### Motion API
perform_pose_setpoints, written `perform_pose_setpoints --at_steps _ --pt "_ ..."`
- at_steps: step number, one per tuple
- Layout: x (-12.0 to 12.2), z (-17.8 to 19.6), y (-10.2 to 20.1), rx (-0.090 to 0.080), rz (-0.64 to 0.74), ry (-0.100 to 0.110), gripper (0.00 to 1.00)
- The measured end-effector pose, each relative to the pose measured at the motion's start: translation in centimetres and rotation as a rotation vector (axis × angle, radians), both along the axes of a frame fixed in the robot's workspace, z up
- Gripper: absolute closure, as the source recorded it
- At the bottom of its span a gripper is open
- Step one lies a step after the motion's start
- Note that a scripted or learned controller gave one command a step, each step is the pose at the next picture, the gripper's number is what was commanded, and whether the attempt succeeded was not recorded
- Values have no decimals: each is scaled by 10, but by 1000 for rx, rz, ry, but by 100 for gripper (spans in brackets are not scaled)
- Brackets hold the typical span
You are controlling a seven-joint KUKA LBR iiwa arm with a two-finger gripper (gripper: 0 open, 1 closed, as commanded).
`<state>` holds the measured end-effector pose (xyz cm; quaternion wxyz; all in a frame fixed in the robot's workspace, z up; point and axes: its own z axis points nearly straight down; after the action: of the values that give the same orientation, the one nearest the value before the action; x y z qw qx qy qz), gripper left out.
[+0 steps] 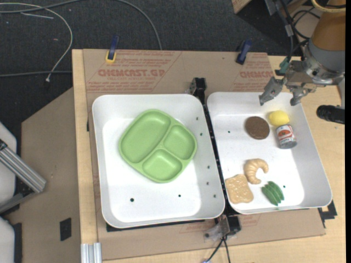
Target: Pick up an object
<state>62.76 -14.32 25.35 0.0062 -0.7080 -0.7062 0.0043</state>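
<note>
While the arm [329, 32] reaches in from the right, the gripper [283, 96] hangs with its fingers spread apart, holding nothing, over the far edge of the right bin [312, 163].
The left bin [109, 190] bears a green plate [158, 145]. In the right bin lie a brown disc [256, 127], a croissant [255, 169], a cracker [239, 188], a small can [285, 136], a green vegetable [272, 192] and a lemon [278, 118], just below the gripper.
</note>
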Motion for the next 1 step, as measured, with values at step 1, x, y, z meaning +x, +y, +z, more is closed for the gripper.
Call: perform_pose_setpoints --at_steps 1 --pt "2 9 0 -2 3 -14 0"
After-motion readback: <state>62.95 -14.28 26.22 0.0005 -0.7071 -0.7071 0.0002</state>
